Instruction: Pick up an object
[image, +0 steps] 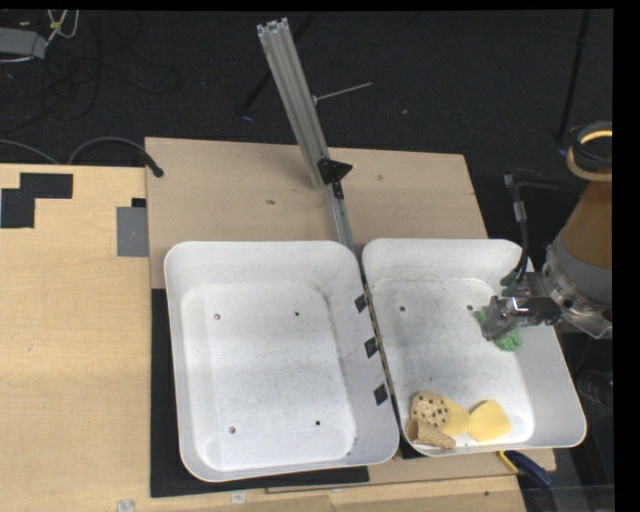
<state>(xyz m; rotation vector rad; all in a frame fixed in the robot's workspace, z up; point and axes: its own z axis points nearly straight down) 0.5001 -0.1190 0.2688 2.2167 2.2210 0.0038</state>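
The end effector (497, 318) is low in the right bin (440, 262), near its right wall, right beside a small green thing (509, 341). I cannot tell its state. A yellow thing (489, 421) and a spotted cookie (431, 409) lie at the bin's front edge.

Even overhead light, soft shadows, slightly grainy

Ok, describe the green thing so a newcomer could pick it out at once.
Start at the right bin of the two white bins. Go to its right wall, where the end effector reaches in; the green object lies just beneath it. It is small and green, unlike the yellow piece and spotted tan piece at the near edge.
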